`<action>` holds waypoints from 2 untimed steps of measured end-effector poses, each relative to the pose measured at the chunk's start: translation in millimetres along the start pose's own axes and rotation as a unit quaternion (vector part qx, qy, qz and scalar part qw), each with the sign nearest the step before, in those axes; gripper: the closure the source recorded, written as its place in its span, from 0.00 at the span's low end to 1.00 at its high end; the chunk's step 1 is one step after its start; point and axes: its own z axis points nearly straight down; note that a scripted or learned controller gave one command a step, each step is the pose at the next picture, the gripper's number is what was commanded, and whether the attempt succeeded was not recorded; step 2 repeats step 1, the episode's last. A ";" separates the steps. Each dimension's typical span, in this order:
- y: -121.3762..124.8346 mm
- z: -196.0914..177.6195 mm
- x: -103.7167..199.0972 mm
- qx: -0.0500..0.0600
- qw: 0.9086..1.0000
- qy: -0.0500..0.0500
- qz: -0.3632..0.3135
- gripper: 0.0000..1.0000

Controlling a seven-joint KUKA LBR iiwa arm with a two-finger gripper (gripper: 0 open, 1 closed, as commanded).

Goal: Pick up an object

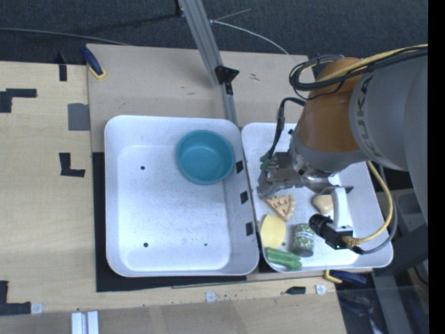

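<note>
We saw the left bin [139, 214] mostly open: only a blue bowl [204, 156] stood in its upper right corner, so the floor below and left of it lay free for a pass. The right bin [372, 259] was crowded. The arm [348, 117] covered its upper part, with the end effector [276, 183] low over the bin's left side, just above a pizza slice [281, 204]. Below that, a yellow piece [273, 231], a green piece [284, 259] and a small can [302, 239] lay close together. A cream piece [322, 202] lay beside a white fitting [339, 209]. A yellow cable [379, 221] looped along the right side. A metal pole [201, 30] slanted down to the wall between the bins.
</note>
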 end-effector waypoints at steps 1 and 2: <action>-6.6 3.4 52.6 0.001 1.000 0.000 0.001 1.00; -6.6 3.4 52.6 0.001 1.000 0.000 0.001 1.00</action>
